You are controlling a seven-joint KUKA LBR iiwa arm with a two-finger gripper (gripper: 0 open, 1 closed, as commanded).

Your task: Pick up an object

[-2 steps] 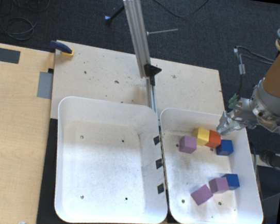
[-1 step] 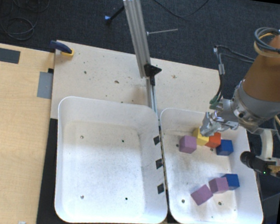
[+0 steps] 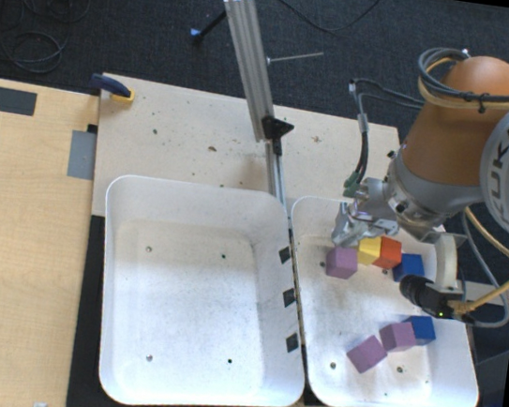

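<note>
Right bin [image 3: 453,394]: gripper [image 3: 353,230] was positioned low near the far left corner, directly above a purple cube [image 3: 341,262]. Yellow cube [image 3: 368,250], orange cube [image 3: 389,254] and blue cube [image 3: 409,266] were ranged beside it. Two purple blocks [image 3: 381,345] and a second blue cube [image 3: 422,328] were recorded toward the near edge.

Grey arm [image 3: 462,144] bent down from right, gripper [image 3: 353,230] low

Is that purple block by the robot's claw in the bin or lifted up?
In the bin: the purple block rests on the right bin's floor, below the claw.
</note>
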